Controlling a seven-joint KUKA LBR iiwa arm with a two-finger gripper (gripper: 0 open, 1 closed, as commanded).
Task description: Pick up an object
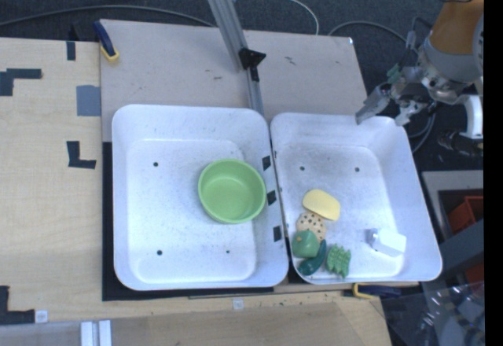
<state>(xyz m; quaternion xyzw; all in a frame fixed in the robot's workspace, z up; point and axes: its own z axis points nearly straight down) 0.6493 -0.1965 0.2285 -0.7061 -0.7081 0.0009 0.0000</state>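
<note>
The right bin (409,171) holds a yellow oval piece (321,204), a tan spotted piece (310,224), a dark green rounded toy (307,246), a green leafy toy (339,259) and a small white block (386,241), all near its front. A light green bowl (231,191) sits in the left bin (134,179). My gripper (383,106) hangs over the back right corner of the right bin, fingers spread, with nothing between them, well away from the objects.
A slanted metal pole (228,14) with a black clamp rises behind the gap between the bins. Cables lie on the dark floor at the back. A blue and yellow clamp (105,41) sits at the board's back left corner.
</note>
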